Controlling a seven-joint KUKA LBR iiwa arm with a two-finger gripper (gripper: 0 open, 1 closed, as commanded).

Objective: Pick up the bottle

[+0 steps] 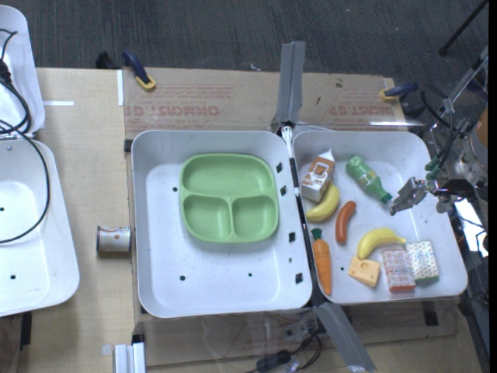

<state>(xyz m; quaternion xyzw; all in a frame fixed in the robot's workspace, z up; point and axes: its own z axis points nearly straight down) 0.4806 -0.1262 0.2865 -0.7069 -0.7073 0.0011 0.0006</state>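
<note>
The green bottle lies on its side in the upper middle of the right bin, cap pointing down and right. My gripper hangs at the bin's right side, just right of the bottle's cap end and apart from it. It is open, with nothing between its fingers. The arm comes in over the bin's right rim.
The right bin also holds a small carton, two bananas, a sausage, a carrot, a cheese wedge and two small boxes. A green divided plate sits in the left bin.
</note>
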